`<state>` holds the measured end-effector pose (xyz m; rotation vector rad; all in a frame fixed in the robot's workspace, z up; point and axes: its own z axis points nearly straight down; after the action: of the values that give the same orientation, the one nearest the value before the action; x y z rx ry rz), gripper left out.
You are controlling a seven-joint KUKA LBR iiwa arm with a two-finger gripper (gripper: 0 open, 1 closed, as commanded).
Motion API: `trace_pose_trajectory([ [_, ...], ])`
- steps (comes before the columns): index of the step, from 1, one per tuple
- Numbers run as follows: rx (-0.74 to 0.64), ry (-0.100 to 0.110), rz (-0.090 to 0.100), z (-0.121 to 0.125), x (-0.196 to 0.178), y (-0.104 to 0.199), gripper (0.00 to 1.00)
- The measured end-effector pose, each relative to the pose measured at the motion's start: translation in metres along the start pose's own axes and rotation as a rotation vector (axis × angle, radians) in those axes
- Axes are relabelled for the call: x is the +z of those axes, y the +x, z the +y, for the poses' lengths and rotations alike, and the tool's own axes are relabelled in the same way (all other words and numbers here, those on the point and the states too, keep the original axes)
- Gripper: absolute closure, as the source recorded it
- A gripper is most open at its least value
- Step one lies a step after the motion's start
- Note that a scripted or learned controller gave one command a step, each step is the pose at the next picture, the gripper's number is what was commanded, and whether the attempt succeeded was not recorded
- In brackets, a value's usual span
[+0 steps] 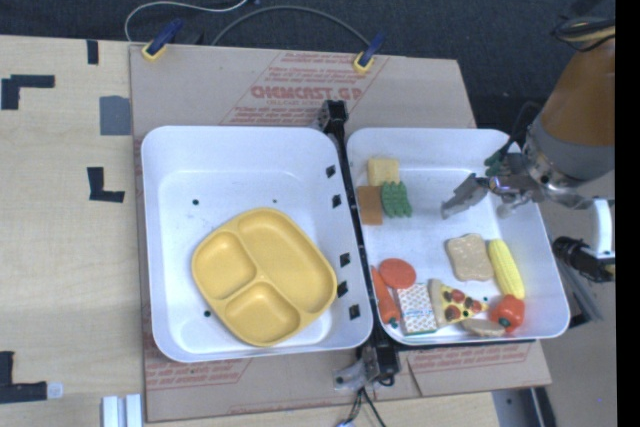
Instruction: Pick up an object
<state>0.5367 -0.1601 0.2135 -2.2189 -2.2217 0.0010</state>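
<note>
Gripper (468, 198) hung at right of frame, over upper part of right bin (440, 137); fingers spread, nothing between them. Just below it lay bread slice (467, 256) with corn cob (505, 267) beside. Further left, green block (396, 199) and yellow block (382, 171) near divider. Left bin (170, 155) held yellow tray (263, 275). Step looked like approach, no grasp yet. Next move probably called for lining up over one item, then descending.
</note>
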Motion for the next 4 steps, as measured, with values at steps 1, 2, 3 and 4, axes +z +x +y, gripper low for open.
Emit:
trace_pose_trajectory([
  [1, 0.008, 0.007, -0.002, -0.031, 0.058, -0.068, 0.00],
  [2, 0.001, -0.021, -0.011, -0.044, 0.110, -0.061, 0.00],
  [3, 0.001, -0.021, -0.011, -0.043, 0.101, -0.061, 1.00],
  [4, -0.005, -0.014, 0.003, -0.043, 0.103, -0.055, 0.00],
])
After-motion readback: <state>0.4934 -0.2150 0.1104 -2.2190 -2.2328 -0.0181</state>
